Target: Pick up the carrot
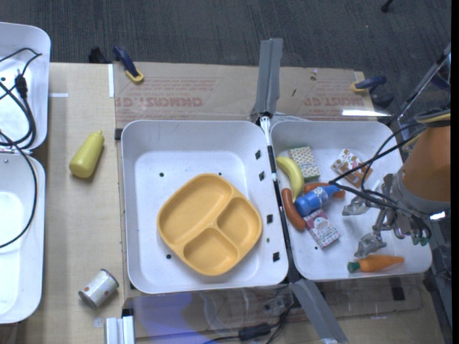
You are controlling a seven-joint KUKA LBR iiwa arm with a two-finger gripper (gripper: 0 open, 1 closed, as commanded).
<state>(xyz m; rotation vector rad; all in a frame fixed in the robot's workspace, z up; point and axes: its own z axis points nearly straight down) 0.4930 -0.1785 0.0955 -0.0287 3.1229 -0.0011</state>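
Reaching in from the right, the arm (430, 167) is cut off by the frame edge. Its gripper (366, 224) hangs open, fingers spread, just above the carrot (378, 264) near the right bin's (323, 267) front wall.

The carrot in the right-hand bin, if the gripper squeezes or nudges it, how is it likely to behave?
The carrot looks like a smooth moulded toy, so probably stiff and light, possibly slippery between metal fingers. Its round, tapered body lies flat on the right bin floor, so a sideways nudge would likely roll or pivot it. The gripper sits just above its green end.
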